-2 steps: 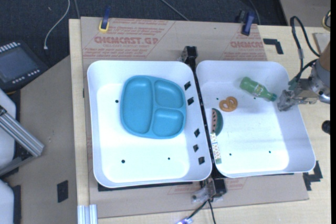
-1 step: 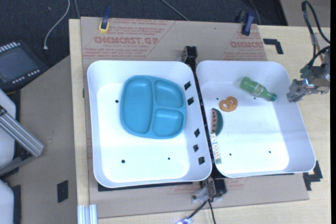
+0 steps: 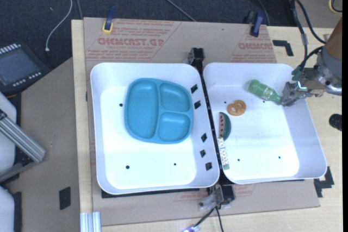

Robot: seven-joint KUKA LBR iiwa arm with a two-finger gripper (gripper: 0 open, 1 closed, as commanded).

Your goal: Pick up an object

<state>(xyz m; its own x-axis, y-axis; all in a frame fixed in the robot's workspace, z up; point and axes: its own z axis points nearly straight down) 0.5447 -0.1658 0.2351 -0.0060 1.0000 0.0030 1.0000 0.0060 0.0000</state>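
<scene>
In the right bin (image 3: 304,133) a green bottle-shaped object (image 3: 263,91) lies near the far wall, slanted down to the right. My gripper (image 3: 290,94) reaches in from the right edge and sits right at the lower right end of that green object, touching or nearly touching it. A brown pretzel (image 3: 236,108) lies left of centre in the same bin. A watermelon slice (image 3: 224,125) rests against the bin's left wall, with a thin patterned strip (image 3: 223,152) just below it.
The left bin (image 3: 109,165) holds a blue divided plate (image 3: 159,111). A black divider with clips (image 3: 202,117) runs between the bins. Cables and the arm's wrist (image 3: 329,70) hang over the right bin's far right corner.
</scene>
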